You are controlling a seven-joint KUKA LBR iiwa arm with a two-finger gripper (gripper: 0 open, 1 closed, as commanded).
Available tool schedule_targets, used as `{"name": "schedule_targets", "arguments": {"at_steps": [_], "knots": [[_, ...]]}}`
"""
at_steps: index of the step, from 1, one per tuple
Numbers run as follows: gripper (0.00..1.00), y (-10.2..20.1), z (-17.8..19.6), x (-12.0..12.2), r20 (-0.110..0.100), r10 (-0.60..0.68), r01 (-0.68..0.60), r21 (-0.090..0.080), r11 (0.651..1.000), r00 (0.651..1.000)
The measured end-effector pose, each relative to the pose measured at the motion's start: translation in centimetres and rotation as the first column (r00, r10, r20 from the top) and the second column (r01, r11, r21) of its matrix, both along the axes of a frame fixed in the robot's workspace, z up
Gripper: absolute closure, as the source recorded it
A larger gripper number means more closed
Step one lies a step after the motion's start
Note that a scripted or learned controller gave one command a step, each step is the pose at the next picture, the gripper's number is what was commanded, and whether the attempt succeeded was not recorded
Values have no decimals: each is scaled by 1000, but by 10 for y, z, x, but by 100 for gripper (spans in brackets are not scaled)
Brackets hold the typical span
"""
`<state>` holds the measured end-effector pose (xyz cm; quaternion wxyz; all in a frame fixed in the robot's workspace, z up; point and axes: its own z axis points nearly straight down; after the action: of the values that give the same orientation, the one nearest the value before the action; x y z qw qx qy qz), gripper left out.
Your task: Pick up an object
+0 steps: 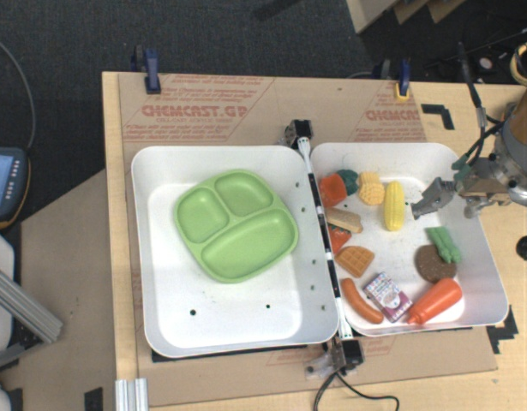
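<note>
Camera view: yellow ribbed corn cob (393,205)

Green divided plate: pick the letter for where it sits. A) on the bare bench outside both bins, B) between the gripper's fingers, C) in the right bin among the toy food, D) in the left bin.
D: the green divided plate lies flat on the floor of the left bin, apart from the toy food in the right bin.

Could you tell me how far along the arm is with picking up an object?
Nothing looks picked yet. The gripper hangs over the right bin, near the corn cob and green toy, with nothing visibly between its fingers. Left: close on one item and lift it. The green divided plate sits in the left bin.
</note>
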<state>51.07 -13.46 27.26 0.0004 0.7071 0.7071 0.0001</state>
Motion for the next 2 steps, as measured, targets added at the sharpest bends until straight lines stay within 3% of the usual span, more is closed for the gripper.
{"name": "schedule_targets", "arguments": {"at_steps": [1,2], "knots": [[0,-49,-119,38,-11,-4,4,1,1000,1000],[0,-83,-189,13,-1,-1,1,7,1000,1000]]}}
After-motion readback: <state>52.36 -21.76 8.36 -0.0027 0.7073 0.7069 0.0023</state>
